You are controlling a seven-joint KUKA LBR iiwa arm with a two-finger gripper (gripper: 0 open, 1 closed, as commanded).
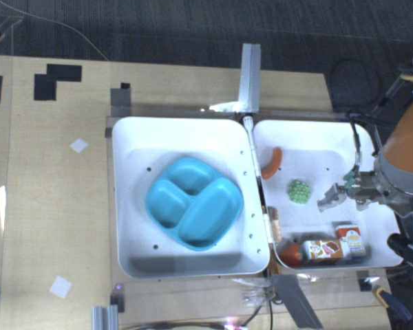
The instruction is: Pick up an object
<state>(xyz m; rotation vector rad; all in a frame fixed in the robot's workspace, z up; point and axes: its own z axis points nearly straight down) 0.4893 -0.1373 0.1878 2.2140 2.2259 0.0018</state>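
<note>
— Where is the gripper now?

— It hangs over the right bin, near its right side, at about the middle height of the bin. The grey arm with the orange band comes in from the right edge. The metal tip points to the left.

— Are the fingers apart or together?

— I cannot tell this. From here the tip looks like one small grey shape, and I see nothing held in it.

— And what lies close to it?

— The green ball with the bumpy surface is the nearest thing. It lies just to the left of the tip, on the bin floor, not touching it. Further left and a little up, the orange sausage lies near the wall that divides the two bins. Below the gripper, along the bottom wall of the right bin, lies the bottle on its side with a red and white label. A small red can is just above its right end, and something round and red is at its left end.

— And the other bin?

— The left bin has the blue divided tray in the middle, well apart from the gripper.
</note>
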